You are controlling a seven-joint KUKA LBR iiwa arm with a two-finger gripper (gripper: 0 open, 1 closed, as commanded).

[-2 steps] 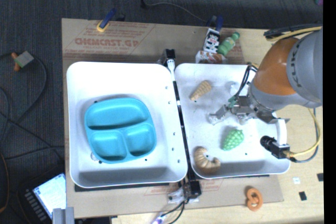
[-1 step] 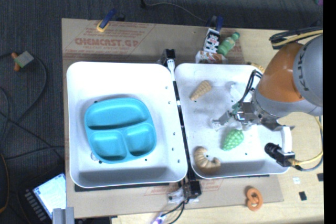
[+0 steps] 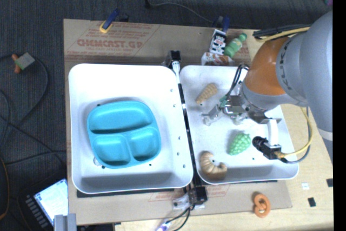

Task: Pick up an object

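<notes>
I am hovering my gripper (image 3: 216, 112) low in the right bin (image 3: 289, 170), released and grasping nothing, choosing a target. The green grapes (image 3: 239, 143) are lying just beside it, the croissant (image 3: 212, 165) farther below.

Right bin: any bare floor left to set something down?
Right bin: a bare strip along the left wall, between the cone-shaped pastry and the croissant. Crowded around the gripper and green grapes. Left bin: bare margin around the blue tray.
</notes>
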